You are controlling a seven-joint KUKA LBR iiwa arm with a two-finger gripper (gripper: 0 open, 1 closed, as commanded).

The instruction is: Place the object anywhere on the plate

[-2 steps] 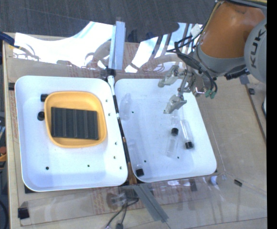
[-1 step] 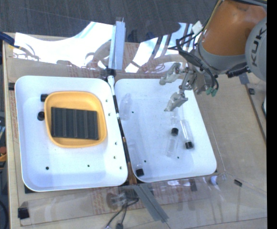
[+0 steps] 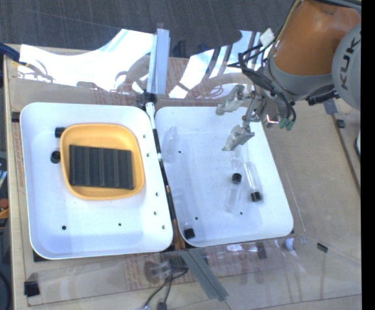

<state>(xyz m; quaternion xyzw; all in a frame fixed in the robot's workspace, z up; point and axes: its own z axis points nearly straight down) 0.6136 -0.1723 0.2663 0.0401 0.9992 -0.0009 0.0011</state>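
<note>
A yellow plate [image 3: 101, 132] with a dark ridged centre [image 3: 102, 166] lies in the left bin [image 3: 39, 218]. Two clear tubes with black caps [image 3: 246, 181] lie close together in the right bin [image 3: 271, 218], right of its middle. My gripper [image 3: 238, 134] hangs over the upper part of the right bin, a short way above the tubes and apart from them. Nothing can be seen held in it. The orange-banded wrist [image 3: 310, 37] reaches in from the upper right.
A faint clear object [image 3: 170, 141] lies by the right bin's left wall. A small black piece [image 3: 189, 233] sits in that bin's front left corner. Small dark bits [image 3: 55, 155] lie left of the plate. Cables and foil crowd the bench behind the bins.
</note>
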